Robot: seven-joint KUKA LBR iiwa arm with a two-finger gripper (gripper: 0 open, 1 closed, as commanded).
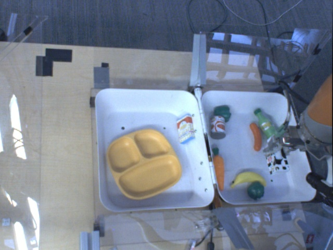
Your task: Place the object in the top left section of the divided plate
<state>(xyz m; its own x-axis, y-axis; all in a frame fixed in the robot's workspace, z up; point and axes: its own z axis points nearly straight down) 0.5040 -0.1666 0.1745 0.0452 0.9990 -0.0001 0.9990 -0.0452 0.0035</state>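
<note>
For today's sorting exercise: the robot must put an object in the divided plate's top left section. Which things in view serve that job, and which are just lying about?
Job:
yellow divided plate, in the left bin
gripper, over the right bin

Lying about, or candidates to be picked:
small carton
can
carrot
banana
green bottle
sausage

Pale wooden bench (52,155): two shallow white plastic bins side by side, left bin (104,139), right bin (296,189), edges touching.
</note>
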